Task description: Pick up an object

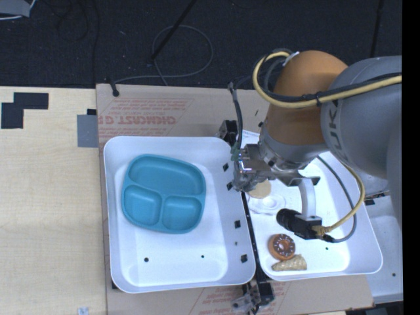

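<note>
My gripper hangs over the left part of the right bin, under the orange band of the arm. Right below it a tan round object peeks out, with a white ring-shaped piece just in front of it. Toward the bin's front lie a chocolate donut with sprinkles and a beige pastry-like piece. The arm's body hides the back of the right bin and the fingertips.
The left bin holds a blue three-compartment plate in its back half. A black cable connector hangs over the right bin. The ridge between the bins runs just left of the gripper.
</note>
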Controlling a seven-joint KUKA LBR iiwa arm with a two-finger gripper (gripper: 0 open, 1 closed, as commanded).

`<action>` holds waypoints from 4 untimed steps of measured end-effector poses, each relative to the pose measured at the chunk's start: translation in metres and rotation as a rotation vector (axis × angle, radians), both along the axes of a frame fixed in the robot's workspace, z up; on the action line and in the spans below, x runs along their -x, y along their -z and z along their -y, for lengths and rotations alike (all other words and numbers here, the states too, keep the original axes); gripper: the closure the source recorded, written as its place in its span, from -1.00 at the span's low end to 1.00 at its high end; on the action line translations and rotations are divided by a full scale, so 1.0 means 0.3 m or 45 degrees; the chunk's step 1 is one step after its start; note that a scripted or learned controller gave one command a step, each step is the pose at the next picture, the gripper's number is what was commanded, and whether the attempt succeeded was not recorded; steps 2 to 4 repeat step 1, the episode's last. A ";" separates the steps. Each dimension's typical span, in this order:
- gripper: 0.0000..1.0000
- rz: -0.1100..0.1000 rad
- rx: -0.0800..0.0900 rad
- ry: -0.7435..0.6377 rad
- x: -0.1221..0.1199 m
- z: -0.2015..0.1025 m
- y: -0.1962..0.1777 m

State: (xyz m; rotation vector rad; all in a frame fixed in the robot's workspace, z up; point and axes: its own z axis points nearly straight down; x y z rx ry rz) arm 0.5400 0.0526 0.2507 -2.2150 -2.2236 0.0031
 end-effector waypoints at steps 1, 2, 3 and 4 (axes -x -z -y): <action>1.00 0.001 0.001 0.000 -0.042 -0.152 0.002; 1.00 0.001 0.001 0.000 -0.042 -0.152 0.002; 1.00 0.001 0.001 0.000 -0.042 -0.152 0.002; 1.00 0.001 0.001 0.000 -0.042 -0.152 0.002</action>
